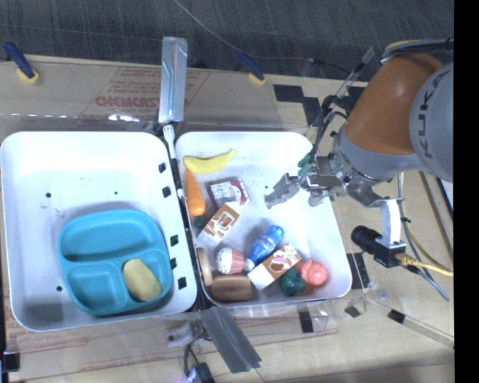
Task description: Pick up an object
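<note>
Your pale bench [431, 313] carried two shallow white bins side by side, the left bin [16, 174] and the right bin [263, 152] meeting along their inner walls. Behind them you had a brown printed board [104, 94] lying flat.

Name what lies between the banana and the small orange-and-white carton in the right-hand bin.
A dark red packet lies between them, as the camera view shows.

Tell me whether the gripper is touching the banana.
Apart. The camera view shows bare floor of the right bin between the gripper and the banana.
</note>
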### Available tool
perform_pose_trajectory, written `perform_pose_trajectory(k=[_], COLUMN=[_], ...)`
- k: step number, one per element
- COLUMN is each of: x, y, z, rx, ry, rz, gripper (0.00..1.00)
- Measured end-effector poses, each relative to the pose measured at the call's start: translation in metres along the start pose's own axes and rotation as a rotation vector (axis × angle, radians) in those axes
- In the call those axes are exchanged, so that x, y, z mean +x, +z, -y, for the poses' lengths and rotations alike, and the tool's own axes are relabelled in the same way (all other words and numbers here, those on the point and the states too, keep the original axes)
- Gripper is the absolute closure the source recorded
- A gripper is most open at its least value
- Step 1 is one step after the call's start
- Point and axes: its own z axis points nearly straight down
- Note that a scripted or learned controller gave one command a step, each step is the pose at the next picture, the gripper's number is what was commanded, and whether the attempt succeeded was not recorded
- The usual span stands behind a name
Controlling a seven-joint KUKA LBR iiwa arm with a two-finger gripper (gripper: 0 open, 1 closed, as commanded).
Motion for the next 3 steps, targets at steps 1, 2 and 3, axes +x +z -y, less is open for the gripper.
perform_pose_trajectory(k=[1, 2, 3], x=[-0.027, 0.019, 0.017], y=[0.156, 0.157, 0.147], z=[0.025, 0.005, 0.005], rx=[-0.003, -0.002, -0.002], ry=[0.141, 0.085, 0.083], rz=[0.0, 0.0, 0.001], gripper=[0.0, 0.0, 1.0])
